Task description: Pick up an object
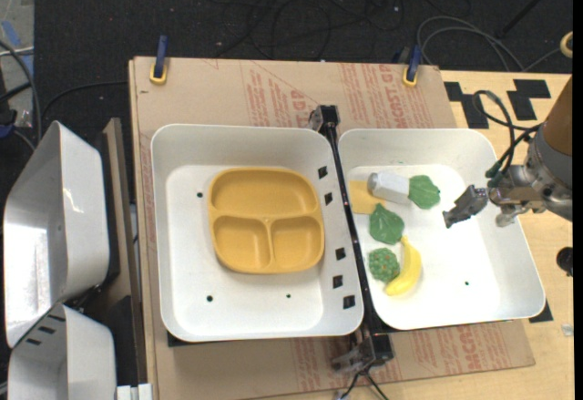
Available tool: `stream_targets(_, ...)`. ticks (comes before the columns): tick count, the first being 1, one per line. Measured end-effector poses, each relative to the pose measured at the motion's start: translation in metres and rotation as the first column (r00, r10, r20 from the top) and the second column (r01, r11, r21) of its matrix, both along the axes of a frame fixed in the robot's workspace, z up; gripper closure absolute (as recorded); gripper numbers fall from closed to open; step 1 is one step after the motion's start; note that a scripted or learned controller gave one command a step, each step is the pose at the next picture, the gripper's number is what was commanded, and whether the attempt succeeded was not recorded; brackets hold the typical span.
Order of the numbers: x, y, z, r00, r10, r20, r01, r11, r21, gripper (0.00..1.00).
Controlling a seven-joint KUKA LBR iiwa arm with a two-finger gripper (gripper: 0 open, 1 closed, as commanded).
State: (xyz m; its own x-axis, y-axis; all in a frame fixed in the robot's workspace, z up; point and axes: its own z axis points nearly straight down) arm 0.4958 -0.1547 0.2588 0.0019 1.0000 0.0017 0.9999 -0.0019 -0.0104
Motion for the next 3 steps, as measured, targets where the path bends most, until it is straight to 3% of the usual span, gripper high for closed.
stream_targets(1, 0.002, 0.000, 0.005, 1.000, 0.003, 0.010, -0.003, 1.000, -0.002, 0.00)
stream_targets(3, 0.008, -0.012, -0.113, 1.000, 0.000, 0.005, 0.000, 1.000, -0.001, 0.00)
